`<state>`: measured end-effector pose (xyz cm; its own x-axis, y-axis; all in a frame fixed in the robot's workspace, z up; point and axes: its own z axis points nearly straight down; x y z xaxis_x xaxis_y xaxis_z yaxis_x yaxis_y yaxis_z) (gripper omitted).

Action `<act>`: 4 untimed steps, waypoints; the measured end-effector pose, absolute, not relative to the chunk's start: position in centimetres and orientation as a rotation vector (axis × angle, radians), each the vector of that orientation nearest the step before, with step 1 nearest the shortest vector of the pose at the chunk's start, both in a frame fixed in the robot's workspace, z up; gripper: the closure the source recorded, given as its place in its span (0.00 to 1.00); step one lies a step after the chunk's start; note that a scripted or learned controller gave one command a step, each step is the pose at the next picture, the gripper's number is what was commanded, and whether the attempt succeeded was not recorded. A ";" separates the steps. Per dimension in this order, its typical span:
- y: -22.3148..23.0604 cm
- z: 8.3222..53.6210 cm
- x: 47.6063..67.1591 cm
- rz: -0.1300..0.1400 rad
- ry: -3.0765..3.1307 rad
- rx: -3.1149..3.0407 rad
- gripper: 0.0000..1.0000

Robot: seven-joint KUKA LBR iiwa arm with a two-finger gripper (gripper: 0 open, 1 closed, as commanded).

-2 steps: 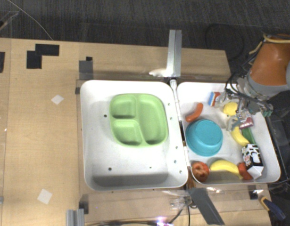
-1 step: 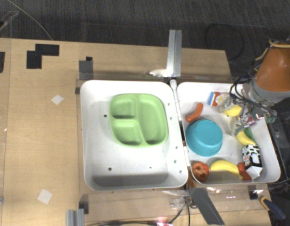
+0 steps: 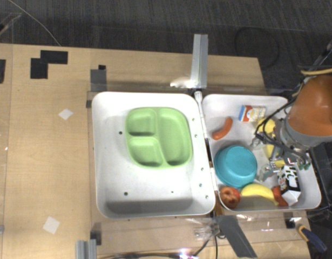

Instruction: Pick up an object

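Partly hidden under the arm [image 3: 316, 109]: jaws right of the blue bowl [image 3: 236, 165], openness impossible to tell. Banana [image 3: 259, 191] just below the bowl, apple [image 3: 229, 196] beside.

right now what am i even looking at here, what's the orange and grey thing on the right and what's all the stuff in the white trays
You are looking down, at a slant, from one camera fixed above a wooden bench. The orange and grey thing is a robot arm reaching in from the right; a program steers it to pick up an object. Its gripper hangs low over the right bin, among cables, and I cannot tell whether it holds anything.

Two shallow white bins sit side by side. The left bin holds a green divided tray. The right bin holds a blue bowl, a toy sausage, a small carton, a banana, a reddish apple, and a black and white item near the gripper.
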<state>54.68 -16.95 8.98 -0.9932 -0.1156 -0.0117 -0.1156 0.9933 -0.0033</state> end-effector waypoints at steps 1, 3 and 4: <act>-15.2 9.1 52.9 -0.024 3.119 -0.157 0.00; -14.4 8.7 66.6 -0.002 3.135 -0.045 0.00; -17.4 8.8 62.4 -0.001 3.115 0.320 0.00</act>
<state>62.37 -17.40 8.79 -0.9791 0.2030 -0.0101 0.2030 0.9792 0.0005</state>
